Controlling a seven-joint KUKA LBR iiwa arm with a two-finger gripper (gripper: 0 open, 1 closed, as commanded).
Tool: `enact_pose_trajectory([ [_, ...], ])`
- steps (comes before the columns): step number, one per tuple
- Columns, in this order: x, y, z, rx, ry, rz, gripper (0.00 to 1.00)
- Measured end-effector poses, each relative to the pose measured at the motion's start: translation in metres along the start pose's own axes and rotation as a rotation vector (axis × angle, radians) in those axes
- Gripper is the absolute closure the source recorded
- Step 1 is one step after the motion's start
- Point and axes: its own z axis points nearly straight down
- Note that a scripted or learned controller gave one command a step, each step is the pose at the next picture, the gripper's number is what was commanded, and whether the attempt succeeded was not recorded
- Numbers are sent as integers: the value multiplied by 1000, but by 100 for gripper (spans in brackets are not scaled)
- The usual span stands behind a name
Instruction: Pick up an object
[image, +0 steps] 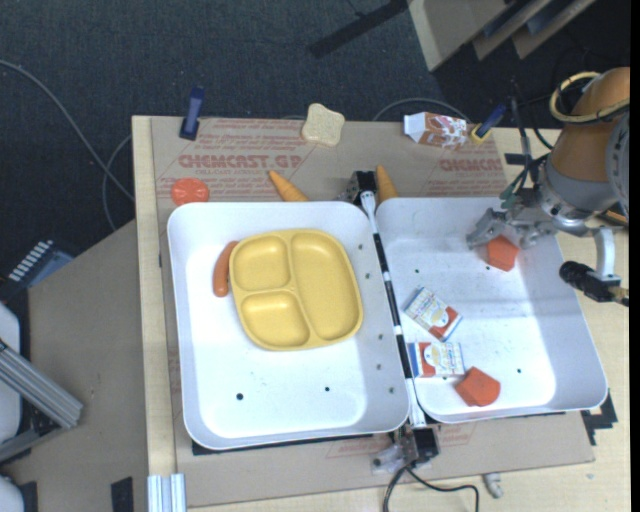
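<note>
Right bin (560, 340) — claw (503, 235) low at far side, directly over an orange block (502, 255); whether it is open or gripping cannot be told. Lift not yet evident — pickup remains unconfirmed.

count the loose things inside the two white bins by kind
yellow divided tray: 1
hot dog: 1
orange blocks: 2
small cartons: 2
total: 6
</note>
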Motion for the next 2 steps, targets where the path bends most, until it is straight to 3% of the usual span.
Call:
enact_pose_trajectory([
  [1, -1, 7, 19, 1, -2, 0, 0],
  [2, -1, 10, 6, -8, -3, -1, 100],
])
